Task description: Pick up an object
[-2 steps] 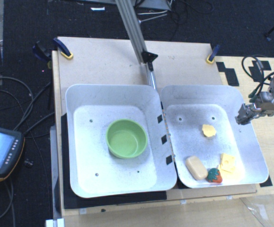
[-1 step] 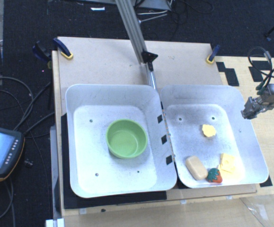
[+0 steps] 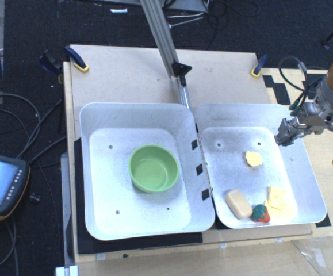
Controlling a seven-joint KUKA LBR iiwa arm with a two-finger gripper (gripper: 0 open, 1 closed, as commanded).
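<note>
The gripper (image 3: pixel 285 134) hangs over the right bin's (image 3: pixel 235 137) far right edge, whether spread or closed I cannot tell. Just left and below it lies a small yellow piece (image 3: pixel 253 159); a green bowl (image 3: pixel 153 169) sits far left.

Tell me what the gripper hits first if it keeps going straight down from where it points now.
Probably the right bin's sloped right wall or its bare floor near it: the gripper hangs over that bin's upper right edge. The small yellow piece lies further left, likely outside that line. Depth is hard to judge from one slanted view.
</note>
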